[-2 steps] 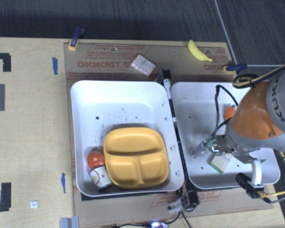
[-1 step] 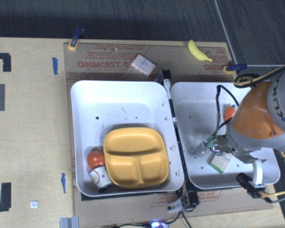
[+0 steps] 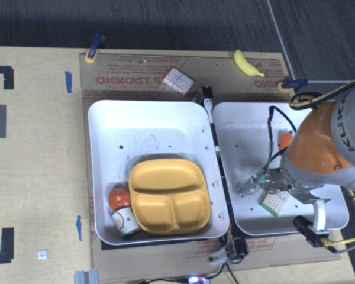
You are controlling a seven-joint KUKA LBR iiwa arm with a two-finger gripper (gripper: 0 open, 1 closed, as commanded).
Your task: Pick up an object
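The arm [image 3: 319, 147] reached low into the right bin [image 3: 242, 123], apparently to get at a small checkered object [image 3: 274, 202] lying beside its gripper [image 3: 261, 182]. Whether the gripper gripped anything could not be told.

Even overhead light is falling across the bench, leaving the white bins [image 3: 103, 158] bright and slightly washed. Soft shadows are gathering under the yellow divided tray [image 3: 168, 194]. Fine detail is looking soft and grainy throughout.
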